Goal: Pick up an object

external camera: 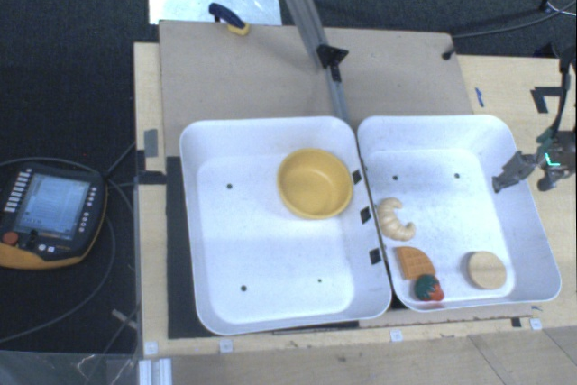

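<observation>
Jaws cannot be read from this slanted view — the gripper point(523, 169) is a small dark shape at the 3 o'clock edge of the scene, hanging over the right rim of the right bin point(433, 135), and whether it is open or closed is unclear. Nothing is visible in its grasp.

Objects for picking lie mostly in the right bin. A pale croissant-shaped piece point(394, 218) sits near the bin's left wall, toward 9 o'clock of that bin. Just below it, toward 7 o'clock, lies an orange cracker-like slab point(415, 261), and touching its lower edge is a small green and red toy point(427, 288). A tan round disc point(485, 270) rests near the 5 o'clock corner, apart from the others and well below the gripper.

Over in the left bin point(216, 284), a yellow bowl point(315, 183) stands upright toward 1 o'clock of that bin, close to the wall shared with the right one.

Off the bench at 9 o'clock of the scene lies a control pendant point(50, 212) with a lit screen — well apart from both bins.
</observation>
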Robot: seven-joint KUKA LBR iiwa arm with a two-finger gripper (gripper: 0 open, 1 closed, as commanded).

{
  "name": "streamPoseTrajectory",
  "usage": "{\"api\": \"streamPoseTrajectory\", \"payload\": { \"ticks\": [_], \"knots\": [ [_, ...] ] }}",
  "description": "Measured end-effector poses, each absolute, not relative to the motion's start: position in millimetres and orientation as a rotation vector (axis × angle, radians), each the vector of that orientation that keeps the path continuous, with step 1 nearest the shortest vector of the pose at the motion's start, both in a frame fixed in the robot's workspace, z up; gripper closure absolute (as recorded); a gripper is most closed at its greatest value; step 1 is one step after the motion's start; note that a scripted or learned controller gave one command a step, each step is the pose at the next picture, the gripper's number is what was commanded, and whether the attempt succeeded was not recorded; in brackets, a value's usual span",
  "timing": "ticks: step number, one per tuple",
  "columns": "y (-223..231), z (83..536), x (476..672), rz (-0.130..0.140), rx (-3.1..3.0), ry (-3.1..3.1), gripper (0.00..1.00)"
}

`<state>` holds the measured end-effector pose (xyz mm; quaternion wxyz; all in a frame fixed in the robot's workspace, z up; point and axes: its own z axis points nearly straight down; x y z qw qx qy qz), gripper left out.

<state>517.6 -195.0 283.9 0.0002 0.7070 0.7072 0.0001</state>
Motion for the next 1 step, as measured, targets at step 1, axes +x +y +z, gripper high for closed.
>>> {"api": "streamPoseTrajectory", "payload": {
  "ticks": [1],
  "knots": [
    [-195.0,283.8,517.6,0.000,2.221,2.221,0.00]
  ]
}}
